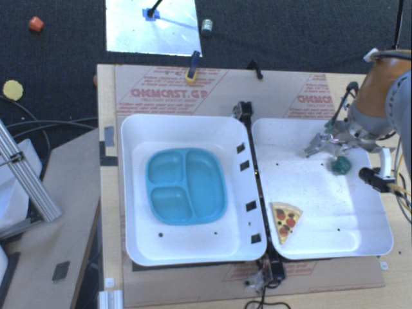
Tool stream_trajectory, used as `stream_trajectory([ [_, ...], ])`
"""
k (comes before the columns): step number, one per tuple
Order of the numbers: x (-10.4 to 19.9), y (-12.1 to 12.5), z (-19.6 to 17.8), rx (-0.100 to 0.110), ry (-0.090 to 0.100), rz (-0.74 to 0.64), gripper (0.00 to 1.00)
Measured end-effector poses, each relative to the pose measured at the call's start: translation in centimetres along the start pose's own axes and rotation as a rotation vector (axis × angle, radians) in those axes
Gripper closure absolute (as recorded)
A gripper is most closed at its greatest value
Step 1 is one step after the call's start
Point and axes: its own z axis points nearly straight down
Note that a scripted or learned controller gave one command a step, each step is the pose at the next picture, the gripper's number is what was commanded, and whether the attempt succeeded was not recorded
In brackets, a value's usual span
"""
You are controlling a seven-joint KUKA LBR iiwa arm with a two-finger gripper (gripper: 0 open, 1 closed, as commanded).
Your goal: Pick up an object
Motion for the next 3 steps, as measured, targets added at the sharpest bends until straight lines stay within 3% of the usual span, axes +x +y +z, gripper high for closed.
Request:
stream_trajectory([
  [1,0.2,2.1,-13.1,-0.014,-0.003,-0.007,0.00],
  [2,0.4,-2.7,-0.7,0.013,0.005,-0.001,0.00],
  [3,15.4,-0.9,-11.1,-0.010,0.008,-0.020,0.00],
])
